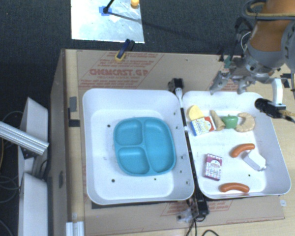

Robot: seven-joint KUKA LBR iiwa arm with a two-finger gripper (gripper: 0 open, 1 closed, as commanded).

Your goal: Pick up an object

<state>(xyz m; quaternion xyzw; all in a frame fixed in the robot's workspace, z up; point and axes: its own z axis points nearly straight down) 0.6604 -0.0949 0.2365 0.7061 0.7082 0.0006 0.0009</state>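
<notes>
The gripper point(229, 84) is seen above the far rim of the right bin point(280, 171), its two fingers spread apart with nothing between them and nothing touched. On the brown board point(123, 68) beyond the bins, red lettering that looks like "CHEMCAST" can be made out; the smaller print is too blurred to read. A blue divided tray point(143, 145) is held in the left bin point(96, 132), beside the right bin. Inside the right bin are found a yellow piece point(194, 112), a small blue-and-white carton point(202, 126), a green object point(230, 121), a tan ring-shaped piece point(246, 122), two orange sausages point(242, 149) point(234, 187), a white block point(254, 161) and a red-and-white packet point(213, 166) whose label cannot be read
</notes>
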